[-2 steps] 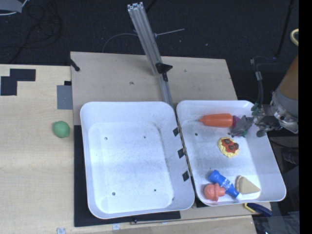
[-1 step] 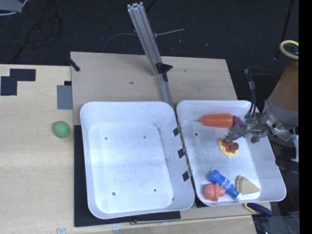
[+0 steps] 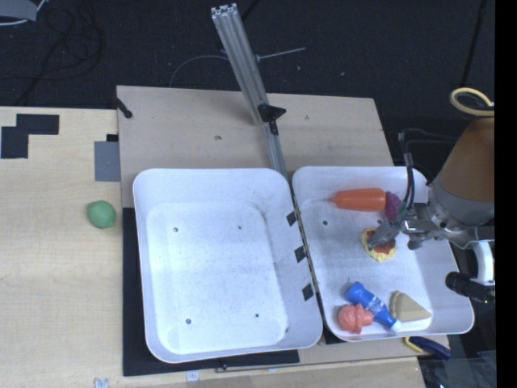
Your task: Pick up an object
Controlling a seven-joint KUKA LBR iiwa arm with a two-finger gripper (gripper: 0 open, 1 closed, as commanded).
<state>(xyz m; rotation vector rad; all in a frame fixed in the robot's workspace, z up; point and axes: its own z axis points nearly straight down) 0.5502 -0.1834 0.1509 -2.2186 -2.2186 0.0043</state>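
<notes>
Several toys lie in the right bin (image 3: 452,322); my gripper (image 3: 386,239) sits low over the yellow-and-red toy (image 3: 381,251), spread unclear. I judge this the grasp step; next comes closing and lifting straight.

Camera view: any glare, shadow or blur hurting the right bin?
Camera view: even light, no glare on the right bin; soft shadow along its left wall; toys are low-res, and the gripper over the yellow toy is too blurred to read.

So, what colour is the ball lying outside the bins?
Green ball, seen in the camera view.
</notes>
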